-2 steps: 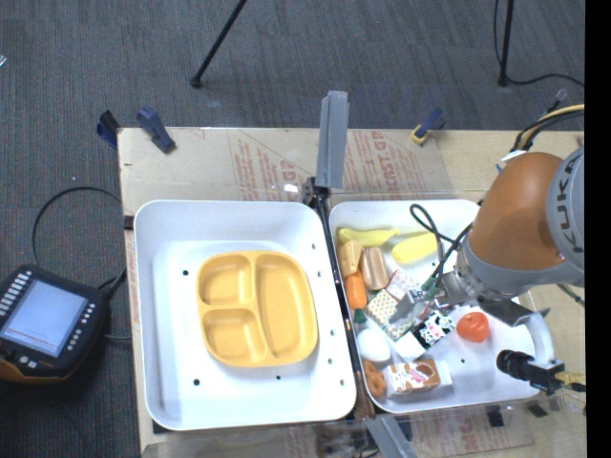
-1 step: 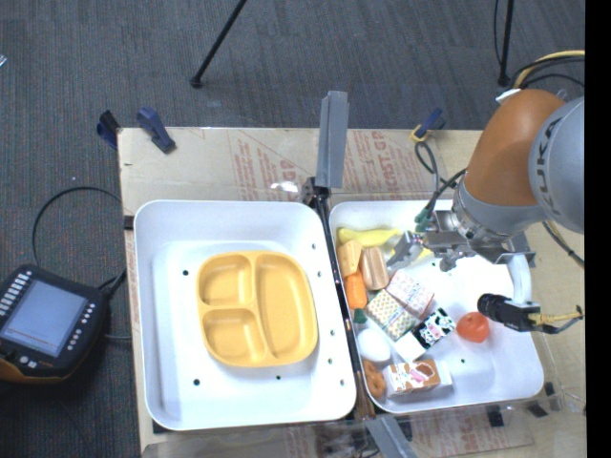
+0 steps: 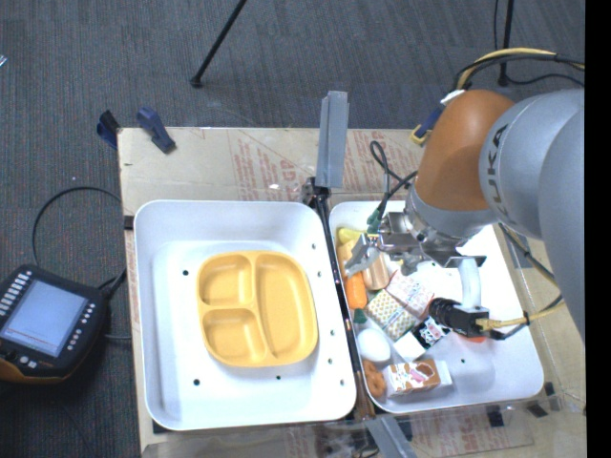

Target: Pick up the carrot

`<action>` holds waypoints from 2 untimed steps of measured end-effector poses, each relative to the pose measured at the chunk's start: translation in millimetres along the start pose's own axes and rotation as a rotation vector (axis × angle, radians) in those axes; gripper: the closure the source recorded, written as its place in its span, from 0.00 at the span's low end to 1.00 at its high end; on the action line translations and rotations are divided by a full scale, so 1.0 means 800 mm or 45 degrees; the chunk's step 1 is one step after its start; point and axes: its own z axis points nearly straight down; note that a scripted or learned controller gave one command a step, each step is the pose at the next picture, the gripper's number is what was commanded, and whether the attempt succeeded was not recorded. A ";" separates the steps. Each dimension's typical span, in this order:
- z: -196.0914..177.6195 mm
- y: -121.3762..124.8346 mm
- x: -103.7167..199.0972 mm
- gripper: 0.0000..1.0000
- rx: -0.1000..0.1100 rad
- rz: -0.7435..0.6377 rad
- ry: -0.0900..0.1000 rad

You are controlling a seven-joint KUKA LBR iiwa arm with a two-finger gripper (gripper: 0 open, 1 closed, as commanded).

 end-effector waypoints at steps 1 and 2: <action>0.045 -0.031 -0.101 0.00 0.003 -0.209 -0.003; -0.003 0.072 0.009 0.00 -0.009 -0.138 0.001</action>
